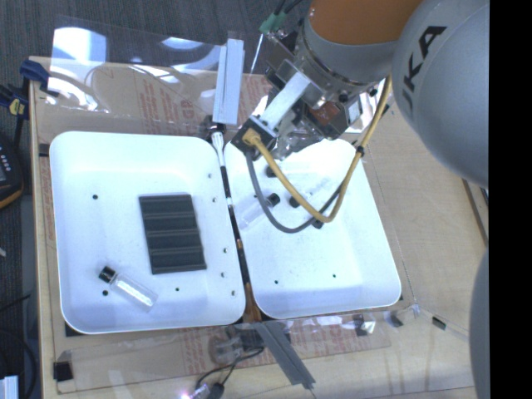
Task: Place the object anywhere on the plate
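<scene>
A dark ridged rectangular plate (172, 233) lies flat in the middle of the left bin (75, 165). A small clear vial with a black cap (126, 286) lies on the bin floor just off the plate's near-left corner, apart from it. My gripper (309, 128) hangs over the far edge of the right bin (357, 256), well to the right of the plate and the vial. The wrist covers most of it. I see nothing held under it.
A yellow and a grey cable loop down from the wrist over the right bin's floor (291, 210). A pale upright bar (229, 81) stands behind the gap between the bins. The grey arm (432, 65) covers the upper right.
</scene>
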You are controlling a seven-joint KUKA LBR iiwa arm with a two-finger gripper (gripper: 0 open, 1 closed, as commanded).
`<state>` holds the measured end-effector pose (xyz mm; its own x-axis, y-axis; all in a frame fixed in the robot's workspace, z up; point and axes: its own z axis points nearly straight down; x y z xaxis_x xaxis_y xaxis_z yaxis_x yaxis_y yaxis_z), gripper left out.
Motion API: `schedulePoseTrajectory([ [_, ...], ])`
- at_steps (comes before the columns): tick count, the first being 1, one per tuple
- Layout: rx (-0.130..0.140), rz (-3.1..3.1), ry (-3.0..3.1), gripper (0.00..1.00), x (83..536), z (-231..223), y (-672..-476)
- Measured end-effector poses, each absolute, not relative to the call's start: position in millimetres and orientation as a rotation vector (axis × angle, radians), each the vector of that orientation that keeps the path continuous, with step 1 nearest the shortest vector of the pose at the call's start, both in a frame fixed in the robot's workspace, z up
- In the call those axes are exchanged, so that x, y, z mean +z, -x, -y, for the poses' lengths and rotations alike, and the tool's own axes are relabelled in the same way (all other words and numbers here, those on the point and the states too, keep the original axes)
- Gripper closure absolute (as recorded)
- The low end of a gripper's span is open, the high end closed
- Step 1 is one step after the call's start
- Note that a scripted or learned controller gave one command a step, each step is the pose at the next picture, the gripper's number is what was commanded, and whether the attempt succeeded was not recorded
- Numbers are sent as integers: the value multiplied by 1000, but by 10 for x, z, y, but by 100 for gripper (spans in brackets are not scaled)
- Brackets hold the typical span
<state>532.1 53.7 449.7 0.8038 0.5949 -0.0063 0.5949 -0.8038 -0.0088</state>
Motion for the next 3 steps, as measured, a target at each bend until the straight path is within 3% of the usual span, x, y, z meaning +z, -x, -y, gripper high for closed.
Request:
schedulePoseTrajectory([
  [1,8,574,3090,100,2943,-1139,-4811],
  [2,5,784,3040,100,3554,-433,-5290],
  [3,11,809,3034,100,2895,-1108,-5892],
])
